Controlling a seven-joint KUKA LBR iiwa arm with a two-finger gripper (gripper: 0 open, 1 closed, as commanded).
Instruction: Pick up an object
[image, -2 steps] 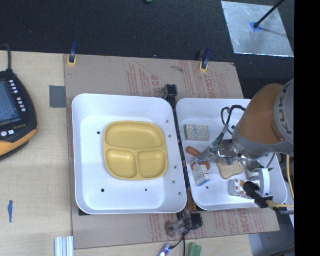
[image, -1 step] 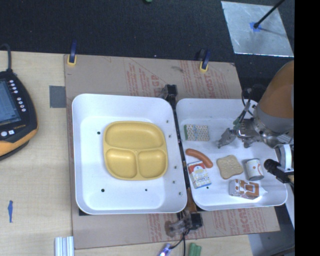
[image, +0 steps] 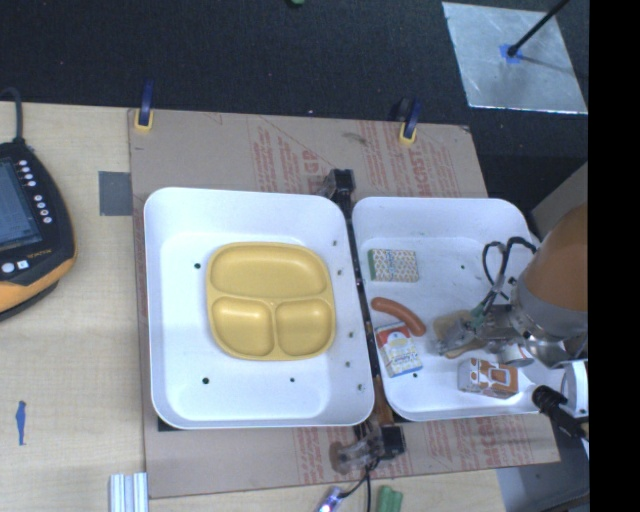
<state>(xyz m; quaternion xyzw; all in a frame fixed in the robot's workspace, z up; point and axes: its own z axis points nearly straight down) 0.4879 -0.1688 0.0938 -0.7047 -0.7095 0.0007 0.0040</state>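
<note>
Camera view, read from the near edge of the bench to the far. Nearest in the right bin (image: 440, 215) lies an orange-and-white packet (image: 488, 377), flat by the front wall; its printing is too small to read. Just left of it sits a small red-and-white carton (image: 401, 353), lettering likewise illegible. Above these, the gripper (image: 462, 333) reaches in from the right, low over the bin floor, close beside the carton and a sausage-like toy (image: 399, 314); whether it is released or clenched cannot be told, and nothing is visibly held. Farther back rests a green patterned packet (image: 393, 264). The left bin (image: 160, 300) holds a yellow divided plate (image: 270, 300). At the far left lies a teach pendant (image: 30, 235); its screen cannot be read. The cardboard underlay (image: 300, 150) bears faint red print, unreadable here.

Judgement: the step in hand appears to be the approach to a grasp; the next move calls for closing squarely on one item, then lifting clear of the bin
</note>
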